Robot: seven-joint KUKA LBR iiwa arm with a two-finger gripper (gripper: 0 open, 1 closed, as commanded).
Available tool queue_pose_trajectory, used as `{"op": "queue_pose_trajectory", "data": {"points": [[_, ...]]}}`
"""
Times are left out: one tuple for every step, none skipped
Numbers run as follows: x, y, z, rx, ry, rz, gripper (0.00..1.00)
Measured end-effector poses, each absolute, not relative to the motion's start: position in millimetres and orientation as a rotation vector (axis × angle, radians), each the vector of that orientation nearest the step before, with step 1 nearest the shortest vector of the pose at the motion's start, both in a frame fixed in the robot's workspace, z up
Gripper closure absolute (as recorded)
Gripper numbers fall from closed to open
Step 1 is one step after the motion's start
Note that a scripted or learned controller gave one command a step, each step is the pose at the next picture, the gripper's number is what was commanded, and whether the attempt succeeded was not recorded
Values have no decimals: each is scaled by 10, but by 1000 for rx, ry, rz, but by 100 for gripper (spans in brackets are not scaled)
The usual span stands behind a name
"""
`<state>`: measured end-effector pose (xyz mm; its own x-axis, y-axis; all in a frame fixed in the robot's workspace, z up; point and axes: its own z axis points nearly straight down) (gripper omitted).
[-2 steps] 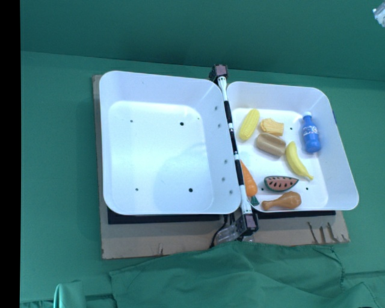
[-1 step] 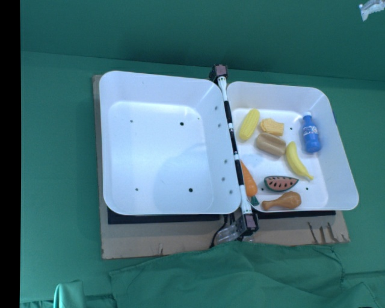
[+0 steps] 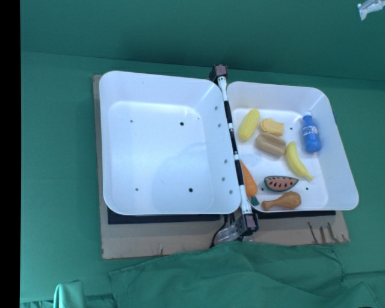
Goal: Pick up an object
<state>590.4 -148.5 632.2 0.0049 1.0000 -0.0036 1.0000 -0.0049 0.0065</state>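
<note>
White left bin (image 3: 120, 180) holds no toys. In the right bin (image 3: 343, 186), a corn cob (image 3: 248, 124) sits at ten o'clock, carrot (image 3: 249, 180) at eight, watermelon slice (image 3: 280, 183) at six, banana (image 3: 297, 160) centre-right, blue bottle (image 3: 310, 133) at two. At the top-right corner a pale bit, perhaps the gripper (image 3: 368, 8); its state I cannot tell. Nothing is picked up yet.

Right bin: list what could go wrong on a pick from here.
1. The toys in the right bin lie crowded: the hot dog sits close to the corn and the banana, so a grasp may nudge neighbours.
2. The carrot lies against the divider between the bins, leaving little room on that side.
3. The blue bottle lies flat and may roll away.
</note>
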Motion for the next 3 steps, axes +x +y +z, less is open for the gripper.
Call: {"op": "queue_pose_trajectory", "data": {"points": [[5893,-1493,6465,2221,2201,7,100],[5881,-1503,6607,2220,2191,11,100],[5882,-1503,6603,2221,2191,10,0]]}}
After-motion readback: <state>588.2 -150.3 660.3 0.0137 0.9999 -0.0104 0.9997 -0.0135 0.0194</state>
